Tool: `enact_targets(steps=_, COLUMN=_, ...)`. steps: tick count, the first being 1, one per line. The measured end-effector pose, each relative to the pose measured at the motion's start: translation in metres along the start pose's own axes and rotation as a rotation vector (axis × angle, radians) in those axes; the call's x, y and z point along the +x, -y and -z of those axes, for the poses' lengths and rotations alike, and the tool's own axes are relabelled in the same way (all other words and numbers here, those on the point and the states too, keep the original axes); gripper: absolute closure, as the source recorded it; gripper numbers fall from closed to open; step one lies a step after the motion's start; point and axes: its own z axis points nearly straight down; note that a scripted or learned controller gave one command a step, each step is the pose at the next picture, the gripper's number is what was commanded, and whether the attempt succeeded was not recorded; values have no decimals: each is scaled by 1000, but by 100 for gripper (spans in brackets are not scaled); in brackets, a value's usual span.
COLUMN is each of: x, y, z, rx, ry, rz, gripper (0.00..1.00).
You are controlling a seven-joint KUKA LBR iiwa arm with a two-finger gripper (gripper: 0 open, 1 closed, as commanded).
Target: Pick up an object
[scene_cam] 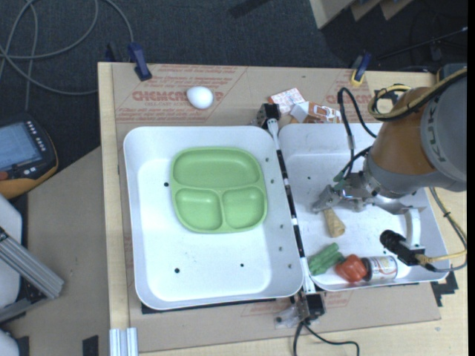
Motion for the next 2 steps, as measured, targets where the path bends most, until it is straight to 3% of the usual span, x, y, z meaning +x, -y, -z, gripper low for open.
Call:
enact_targets(steps=1, x=0, y=0, z=10, rx=-2, ry=1, rz=-1, gripper=100)
enact_targets(steps=2, x=49, y=25, z=101, rx=-2, ry=0, rz=1, gripper=100)
